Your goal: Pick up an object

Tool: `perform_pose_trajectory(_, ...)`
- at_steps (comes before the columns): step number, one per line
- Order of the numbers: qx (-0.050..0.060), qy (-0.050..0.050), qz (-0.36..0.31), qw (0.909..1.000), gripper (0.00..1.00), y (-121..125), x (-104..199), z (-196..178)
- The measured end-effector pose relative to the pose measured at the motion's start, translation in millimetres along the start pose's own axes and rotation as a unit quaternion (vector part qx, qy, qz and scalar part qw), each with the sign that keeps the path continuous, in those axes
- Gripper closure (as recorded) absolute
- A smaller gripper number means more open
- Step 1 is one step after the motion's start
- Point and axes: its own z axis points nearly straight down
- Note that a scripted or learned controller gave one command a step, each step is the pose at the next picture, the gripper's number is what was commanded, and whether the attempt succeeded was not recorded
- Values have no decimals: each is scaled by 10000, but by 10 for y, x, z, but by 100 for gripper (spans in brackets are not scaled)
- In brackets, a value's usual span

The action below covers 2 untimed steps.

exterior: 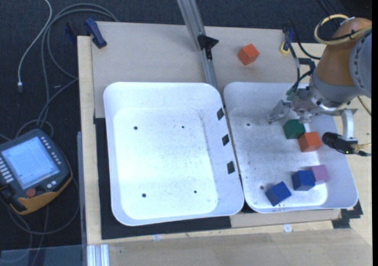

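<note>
Camera view, looking down at a slant on both bins. Green block (pixel 293 129) lying in the right bin (pixel 254 152), toward its back right part, just under the gripper (pixel 293 113) and touching or nearly touching an orange block (pixel 309 141) at its lower right. Gripper hovering directly over the green block's back edge, hanging from the grey arm (pixel 342 64) with its orange band, reaching in from the right; not showing clearly whether open or shut, and nothing seen sitting between its tips. Nearer the front of the same bin, lying close together: a dark blue block (pixel 303 179) touching a pink block (pixel 319 172) on its right, and a second blue block (pixel 278 192) a little to the left, near the front rim. Sitting just beside, the left bin (pixel 118 105). Resting on the bench (pixel 147 52) behind the right bin, well apart from the others, another orange block (pixel 248 54). Lying on the floor to the far left, a handheld control pendant (pixel 32 167).
</note>
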Motion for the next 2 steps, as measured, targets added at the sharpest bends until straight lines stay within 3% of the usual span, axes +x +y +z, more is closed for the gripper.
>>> perform_pose_trajectory(1,34,82,-45,10000,0,189,804,-902)
perform_pose_trajectory(2,25,51,-9,10000,0,-103,79,-104)
